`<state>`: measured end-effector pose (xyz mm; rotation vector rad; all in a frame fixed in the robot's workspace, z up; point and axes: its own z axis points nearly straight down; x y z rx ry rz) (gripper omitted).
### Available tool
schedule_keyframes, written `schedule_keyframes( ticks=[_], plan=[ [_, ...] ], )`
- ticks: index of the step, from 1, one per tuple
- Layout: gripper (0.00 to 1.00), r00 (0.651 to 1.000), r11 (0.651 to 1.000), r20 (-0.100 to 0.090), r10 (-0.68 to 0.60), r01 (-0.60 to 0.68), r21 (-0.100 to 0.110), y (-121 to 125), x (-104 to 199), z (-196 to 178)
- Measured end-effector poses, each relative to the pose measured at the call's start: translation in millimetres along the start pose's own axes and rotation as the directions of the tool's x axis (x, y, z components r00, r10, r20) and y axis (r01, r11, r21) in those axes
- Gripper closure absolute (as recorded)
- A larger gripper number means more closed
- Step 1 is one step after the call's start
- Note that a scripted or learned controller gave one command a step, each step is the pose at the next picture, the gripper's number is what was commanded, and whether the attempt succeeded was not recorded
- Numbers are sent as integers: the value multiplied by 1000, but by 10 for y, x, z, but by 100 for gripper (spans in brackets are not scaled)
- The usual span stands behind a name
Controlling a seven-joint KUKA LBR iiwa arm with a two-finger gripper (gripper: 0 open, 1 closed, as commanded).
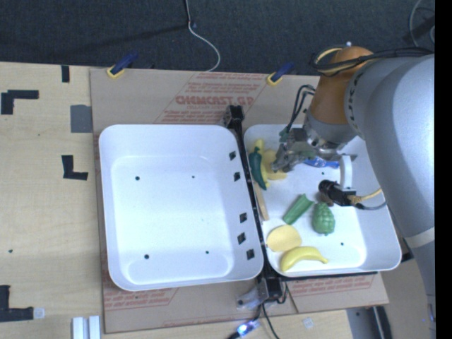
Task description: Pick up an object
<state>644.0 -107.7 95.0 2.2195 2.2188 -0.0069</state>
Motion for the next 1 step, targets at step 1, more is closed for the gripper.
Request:
schedule_keyframes(
  ticks=[1],
  plan=[
    [100,1000,1000,-5,-1,1,-1,250,-242,111]
  ],
)
